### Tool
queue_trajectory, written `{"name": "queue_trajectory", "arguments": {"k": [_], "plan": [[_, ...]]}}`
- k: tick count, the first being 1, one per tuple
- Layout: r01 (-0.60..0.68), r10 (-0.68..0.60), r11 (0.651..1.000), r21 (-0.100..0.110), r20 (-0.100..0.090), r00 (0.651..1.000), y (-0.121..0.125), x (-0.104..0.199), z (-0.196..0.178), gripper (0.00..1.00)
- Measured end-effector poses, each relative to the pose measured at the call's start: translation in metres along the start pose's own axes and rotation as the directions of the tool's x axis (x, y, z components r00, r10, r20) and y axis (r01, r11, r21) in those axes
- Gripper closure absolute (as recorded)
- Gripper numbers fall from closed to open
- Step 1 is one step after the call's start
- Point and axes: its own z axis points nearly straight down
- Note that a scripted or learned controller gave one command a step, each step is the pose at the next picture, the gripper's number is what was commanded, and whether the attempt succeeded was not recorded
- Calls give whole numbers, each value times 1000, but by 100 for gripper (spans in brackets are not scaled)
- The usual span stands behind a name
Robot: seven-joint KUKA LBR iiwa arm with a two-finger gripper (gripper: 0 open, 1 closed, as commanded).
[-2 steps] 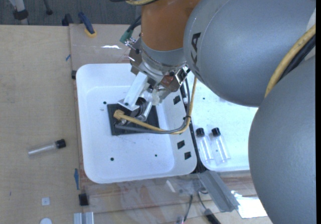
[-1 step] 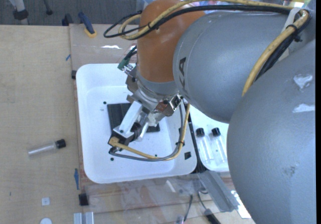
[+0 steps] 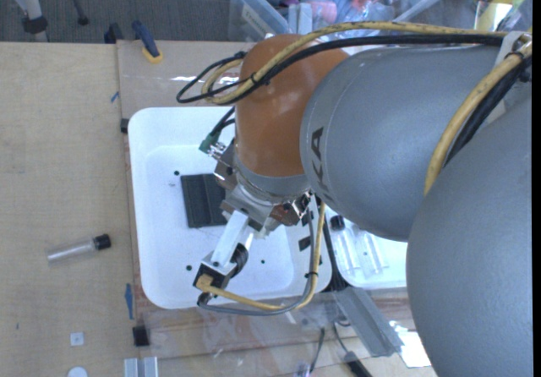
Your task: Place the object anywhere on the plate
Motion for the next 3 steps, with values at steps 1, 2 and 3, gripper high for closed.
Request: {"name": "queue_trajectory", "arguments": {"k": [1, 2, 3], "plan": [[153, -153, 988, -4, -2, 988, 10, 9, -129, 100], [187, -187, 982, -2, -1, 982, -1, 0, -31, 100], [372, -372, 928, -5, -2, 928, 14, 13, -140, 100]]}}
